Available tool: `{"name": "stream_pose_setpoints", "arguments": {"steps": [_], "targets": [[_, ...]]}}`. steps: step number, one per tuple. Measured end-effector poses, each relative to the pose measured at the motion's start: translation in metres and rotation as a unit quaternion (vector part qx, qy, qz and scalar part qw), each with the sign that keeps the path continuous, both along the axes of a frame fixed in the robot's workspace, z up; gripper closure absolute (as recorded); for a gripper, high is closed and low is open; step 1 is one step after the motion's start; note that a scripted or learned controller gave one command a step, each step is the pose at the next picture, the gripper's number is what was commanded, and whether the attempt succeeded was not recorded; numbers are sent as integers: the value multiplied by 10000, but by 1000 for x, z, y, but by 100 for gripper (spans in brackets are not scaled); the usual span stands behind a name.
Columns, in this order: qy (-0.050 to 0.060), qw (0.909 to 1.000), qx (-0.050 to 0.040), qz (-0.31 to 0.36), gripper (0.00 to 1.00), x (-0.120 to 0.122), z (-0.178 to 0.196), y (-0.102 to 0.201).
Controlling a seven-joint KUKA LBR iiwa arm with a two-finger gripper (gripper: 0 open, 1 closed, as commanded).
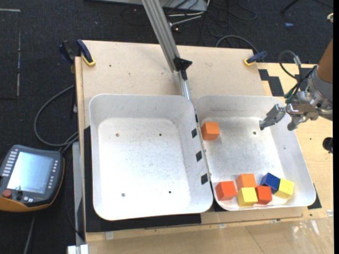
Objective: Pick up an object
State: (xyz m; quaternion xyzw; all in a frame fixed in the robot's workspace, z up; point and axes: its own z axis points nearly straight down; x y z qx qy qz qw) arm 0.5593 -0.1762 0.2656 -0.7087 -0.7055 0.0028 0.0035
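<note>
Left of fingers: lone orange cube (210,130), well apart, unobstructed. Below fingers: cube cluster (254,189), packed, touching. Gripper (282,117) over right bin (296,151), fingers spread, nothing between. Advice: choose lone cube; centre jaws, descend straight, then close.

Both bins, left bin (106,142) and right bin (288,157), look like smooth white moulded plastic with a soft sheen and fine dark speckling. Bench top (137,67) is pale matt board, wood-like; floor (37,46) dark rough carpet. Cubes (249,189) matt painted, pole (161,28) brushed metal, gripper (282,119) dull grey metal.
</note>
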Motion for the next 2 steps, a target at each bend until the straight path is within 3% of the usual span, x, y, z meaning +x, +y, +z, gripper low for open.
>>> {"name": "stream_pose_setpoints", "arguments": {"steps": [1, 2], "targets": [[-10, 10000, 0, 10, 0, 30, -149, -26], [-59, 10000, -12, 10, 100, 33, -133, -26]]}}
